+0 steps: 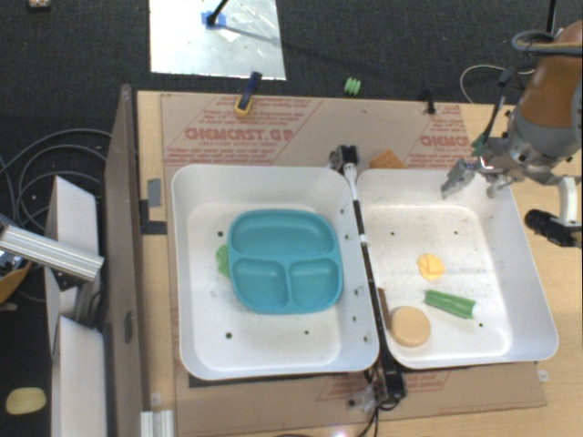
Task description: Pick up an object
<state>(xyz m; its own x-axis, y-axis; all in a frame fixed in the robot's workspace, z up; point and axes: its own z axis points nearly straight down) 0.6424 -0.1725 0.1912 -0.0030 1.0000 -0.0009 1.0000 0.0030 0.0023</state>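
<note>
Jaws open, gripping nothing, gripper (475, 179) hovering over the right bin's (524, 244) far right corner. Yellow piece (431, 265), green stick (450, 303) and tan round piece (410, 326) lie toward that bin's near edge. Teal divided plate (284, 260) sits in the left bin (196, 244).

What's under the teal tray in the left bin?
A green piece pokes out from beneath the teal tray's left edge in the left bin. The rest of it is covered, so I can't identify it.
</note>
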